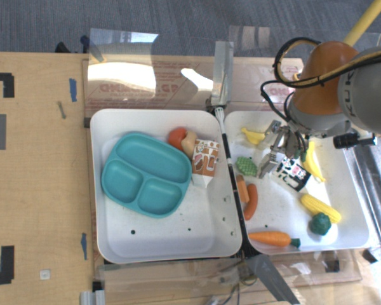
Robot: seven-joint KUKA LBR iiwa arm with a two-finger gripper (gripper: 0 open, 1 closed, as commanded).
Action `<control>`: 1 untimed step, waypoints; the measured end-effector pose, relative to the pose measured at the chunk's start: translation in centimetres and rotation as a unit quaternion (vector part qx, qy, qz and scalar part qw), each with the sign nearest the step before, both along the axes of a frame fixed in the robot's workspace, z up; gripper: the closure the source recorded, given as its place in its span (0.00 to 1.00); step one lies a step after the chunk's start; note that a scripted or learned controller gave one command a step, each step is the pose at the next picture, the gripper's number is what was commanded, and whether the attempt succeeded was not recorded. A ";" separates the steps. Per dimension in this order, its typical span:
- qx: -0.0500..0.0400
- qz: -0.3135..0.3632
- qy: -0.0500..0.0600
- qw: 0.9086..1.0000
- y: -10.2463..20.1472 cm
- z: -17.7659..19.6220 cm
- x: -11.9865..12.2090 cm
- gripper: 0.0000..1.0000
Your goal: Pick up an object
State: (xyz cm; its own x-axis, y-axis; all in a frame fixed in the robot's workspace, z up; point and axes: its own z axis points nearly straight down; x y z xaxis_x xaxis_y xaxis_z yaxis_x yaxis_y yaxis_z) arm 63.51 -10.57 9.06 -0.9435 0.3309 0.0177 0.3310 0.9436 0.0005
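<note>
While the arm (343,88) reaches in from the right, this is the layout, near edge to far:

carrot (271,238): nearest item, lying flat along the near wall of the right bin (276,211), green tip pointing right.
broccoli (320,223): right of the carrot, near the same bin's near-right corner.
corn (320,206): just behind the broccoli, about touching it, lying at a slant.
sausage (247,197): red-orange, lying against the divider side of the right bin.
packet (294,173): black-and-white, mid-bin, flat on the floor, just beside the claw on its right and near side.
green toy (246,166): leafy-looking piece just behind the sausage, by the divider.
gripper (276,151): low over the middle of the right bin, between the green toy and the packet.
claw state: cannot tell from this angle whether it is released or clenched; nothing is visibly held.
long banana (314,161): right of the gripper, partly under the wrist.
small banana (254,135): far-left part of the right bin, behind the gripper.
left bin (171,230): holds the three items below.
teal plate (147,173): three-compartment, mid-bin.
carton (205,157): touching the plate's right edge, by the divider.
round fruit (178,137): red-orange, behind the plate, beside the carton.
</note>
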 end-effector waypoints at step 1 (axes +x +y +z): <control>-0.003 0.039 -0.014 0.999 -0.1 -0.1 -5.4 0.00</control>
State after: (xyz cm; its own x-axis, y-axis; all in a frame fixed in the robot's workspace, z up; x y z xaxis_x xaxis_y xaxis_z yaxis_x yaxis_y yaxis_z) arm 58.11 -10.63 8.99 -0.9666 0.2561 -0.0101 0.2561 0.9667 0.0021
